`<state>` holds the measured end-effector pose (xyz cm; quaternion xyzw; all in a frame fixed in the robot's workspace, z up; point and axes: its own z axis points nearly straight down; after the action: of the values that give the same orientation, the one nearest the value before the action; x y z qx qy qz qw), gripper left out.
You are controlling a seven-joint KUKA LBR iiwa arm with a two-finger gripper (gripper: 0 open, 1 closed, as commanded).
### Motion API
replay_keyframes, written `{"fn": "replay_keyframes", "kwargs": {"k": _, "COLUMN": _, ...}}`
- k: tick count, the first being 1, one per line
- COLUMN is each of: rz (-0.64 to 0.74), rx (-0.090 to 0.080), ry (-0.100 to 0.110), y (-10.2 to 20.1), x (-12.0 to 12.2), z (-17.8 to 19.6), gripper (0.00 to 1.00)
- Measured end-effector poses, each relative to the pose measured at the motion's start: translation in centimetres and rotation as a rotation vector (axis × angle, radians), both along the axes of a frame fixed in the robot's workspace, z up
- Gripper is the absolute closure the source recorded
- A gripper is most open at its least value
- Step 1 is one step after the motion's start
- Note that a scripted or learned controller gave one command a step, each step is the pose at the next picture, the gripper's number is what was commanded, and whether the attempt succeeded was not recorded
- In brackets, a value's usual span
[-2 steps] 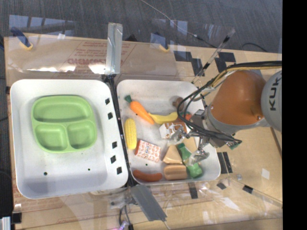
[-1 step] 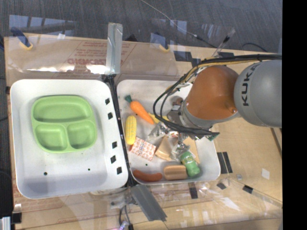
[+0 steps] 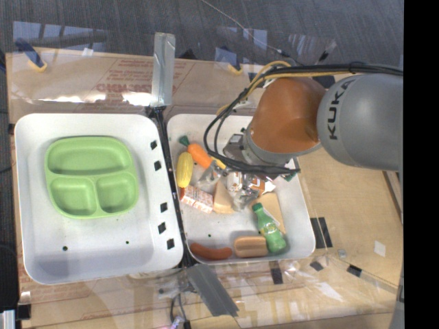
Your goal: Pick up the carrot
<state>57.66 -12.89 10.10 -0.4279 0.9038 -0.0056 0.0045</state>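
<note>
The little orange carrot point(image 3: 199, 155) is lying in the right bin point(image 3: 302, 211), near its top left corner, just beside the yellow corn point(image 3: 184, 169). It is probably light, hard and smooth, so pinching across its fat middle looks best. The jaws are hiding under the arm point(image 3: 288, 118), so I cannot tell how they are set.

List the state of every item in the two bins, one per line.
carrot: lying in the right bin, not held
corn cob: lying beside the carrot
green bottle: on its side
sausage: lying flat by the near wall
bread roll: lying flat
green tray: flat in the left bin
end effector: low among the items
</note>
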Motion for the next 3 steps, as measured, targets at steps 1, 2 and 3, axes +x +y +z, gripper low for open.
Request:
{"fn": "replay_keyframes", "kwargs": {"k": 1, "rz": 0.013, "rx": 0.0, "ry": -0.001, "y": 2.5, "x": 2.5, "z": 0.0, "gripper": 0.0}}
{"fn": "replay_keyframes", "kwargs": {"k": 2, "rz": 0.015, "rx": 0.001, "ry": -0.01, "y": 2.6, "x": 2.7, "z": 1.4, "gripper": 1.0}}
{"fn": "replay_keyframes", "kwargs": {"k": 3, "rz": 0.101, "rx": 0.008, "ry": 0.0, "y": 12.3, "x": 4.4, "z": 11.3, "gripper": 1.0}}
